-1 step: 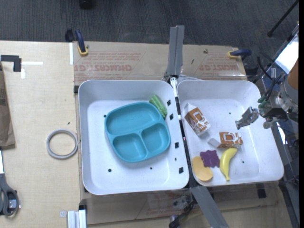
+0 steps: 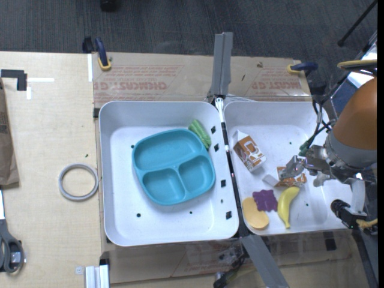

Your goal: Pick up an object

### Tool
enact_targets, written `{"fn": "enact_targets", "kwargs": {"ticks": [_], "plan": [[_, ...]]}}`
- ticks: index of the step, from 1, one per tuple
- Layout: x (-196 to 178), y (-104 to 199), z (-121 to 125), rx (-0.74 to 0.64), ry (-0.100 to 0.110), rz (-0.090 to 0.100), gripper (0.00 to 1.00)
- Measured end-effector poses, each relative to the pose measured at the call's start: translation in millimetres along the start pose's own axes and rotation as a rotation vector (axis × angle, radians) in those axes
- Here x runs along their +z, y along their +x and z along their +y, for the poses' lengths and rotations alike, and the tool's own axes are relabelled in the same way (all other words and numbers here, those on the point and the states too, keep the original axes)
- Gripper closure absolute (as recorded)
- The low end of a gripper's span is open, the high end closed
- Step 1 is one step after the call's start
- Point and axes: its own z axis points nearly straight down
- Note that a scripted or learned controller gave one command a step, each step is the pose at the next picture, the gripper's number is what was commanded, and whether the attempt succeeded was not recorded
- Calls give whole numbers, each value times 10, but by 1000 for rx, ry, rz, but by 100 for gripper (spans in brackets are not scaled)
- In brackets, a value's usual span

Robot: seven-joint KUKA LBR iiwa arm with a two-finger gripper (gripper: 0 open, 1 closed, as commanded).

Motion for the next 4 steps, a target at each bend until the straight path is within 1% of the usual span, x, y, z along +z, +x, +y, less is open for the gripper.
{"fn": "enact_targets", "kwargs": {"ticks": [1,2,3,4], "plan": [[-352,237,777,-280,-4,-1,0],[-352,235,777,-280,-4,-2,0],[84,-41,-156,-253,-1,0,0],[585,-149,178,-342,-3,-1,0]]}}
